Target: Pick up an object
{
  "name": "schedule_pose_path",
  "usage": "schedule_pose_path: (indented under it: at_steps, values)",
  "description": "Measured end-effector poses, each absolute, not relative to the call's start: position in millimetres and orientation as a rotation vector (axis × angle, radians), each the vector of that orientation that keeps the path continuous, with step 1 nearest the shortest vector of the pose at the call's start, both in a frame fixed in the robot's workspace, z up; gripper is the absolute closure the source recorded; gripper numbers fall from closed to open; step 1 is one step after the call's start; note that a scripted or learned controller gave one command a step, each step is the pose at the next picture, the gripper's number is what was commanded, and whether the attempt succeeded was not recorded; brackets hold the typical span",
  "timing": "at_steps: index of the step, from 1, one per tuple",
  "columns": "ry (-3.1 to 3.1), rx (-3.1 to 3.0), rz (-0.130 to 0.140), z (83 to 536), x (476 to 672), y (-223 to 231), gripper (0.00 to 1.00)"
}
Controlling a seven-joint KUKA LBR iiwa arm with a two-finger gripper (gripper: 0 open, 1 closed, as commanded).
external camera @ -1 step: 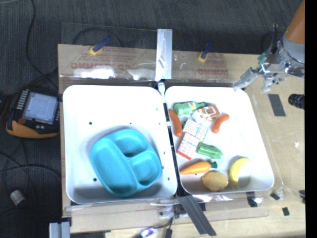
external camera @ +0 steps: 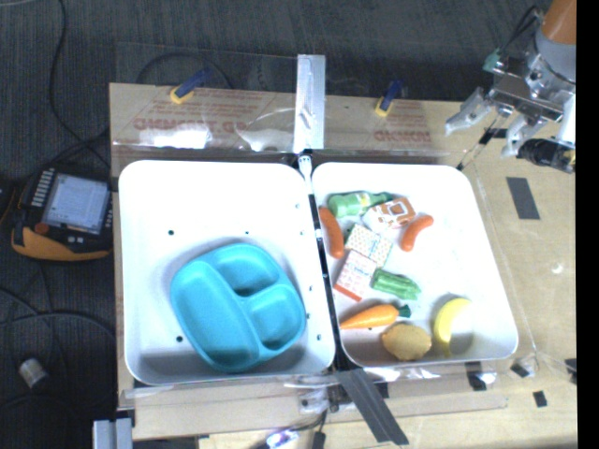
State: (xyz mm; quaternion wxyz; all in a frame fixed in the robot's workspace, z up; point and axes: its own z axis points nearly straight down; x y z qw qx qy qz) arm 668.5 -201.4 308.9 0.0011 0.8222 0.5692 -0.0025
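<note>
The right bin [external camera: 487, 251] holds a pile of toy food. There is a green bottle [external camera: 354, 202], a white and orange box [external camera: 389, 214], an orange sausage [external camera: 417, 231], two small patterned packs [external camera: 367, 247], a green piece [external camera: 396, 284], a carrot [external camera: 369, 318], a brown potato [external camera: 406, 341] and a yellow banana [external camera: 450, 322]. My gripper [external camera: 489, 129] hangs at the upper right, above the bench beyond the right bin's far right corner. Its fingers are spread open and hold nothing.
A blue divided plate [external camera: 238, 304] lies in the left bin [external camera: 150, 213]. A ridge [external camera: 320, 251] separates the two bins. An upright metal post [external camera: 310, 96] stands behind them, and a handheld screen [external camera: 70, 206] sits off the bench at left.
</note>
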Motion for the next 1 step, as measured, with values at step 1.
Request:
schedule_pose_path:
  at_steps: [1]
  values:
    - [1.928,2.483,-0.007,164.9,667.6,-162.2,0.00]
